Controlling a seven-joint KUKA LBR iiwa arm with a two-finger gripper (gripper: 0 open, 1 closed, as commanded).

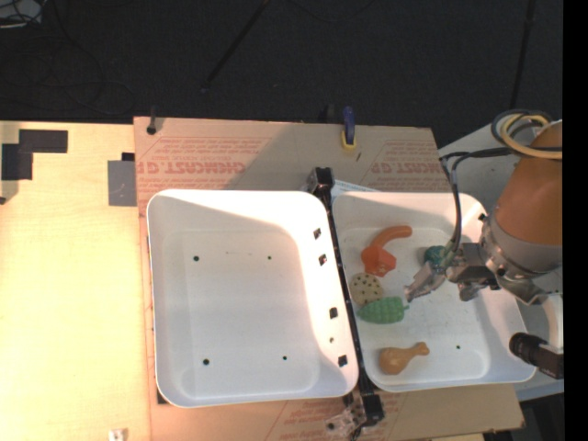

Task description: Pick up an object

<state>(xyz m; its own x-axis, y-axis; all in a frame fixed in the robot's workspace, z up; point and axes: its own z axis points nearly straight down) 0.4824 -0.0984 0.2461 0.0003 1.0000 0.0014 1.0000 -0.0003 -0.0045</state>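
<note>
The right bin (pixel 478 367) holds several small objects. An orange curved piece (pixel 384 246) lies near its left wall. Below it sit a beige dotted ball (pixel 367 288) and a green bumpy object (pixel 381 311). A tan gourd-shaped piece (pixel 402 358) lies near the bin's front. A small teal thing (pixel 434 257) shows right at the gripper's upper side; whether it is loose or held is unclear. My gripper (pixel 422 284) hangs low in the middle of the right bin, just right of the green object and the beige ball.
The left bin (pixel 184 375) stands beside the right one, with a black divider (pixel 335 283) between them. The arm's grey body and orange band (pixel 533 219) cover the right bin's right side. Cardboard (pixel 230 154) lies under both bins.
</note>
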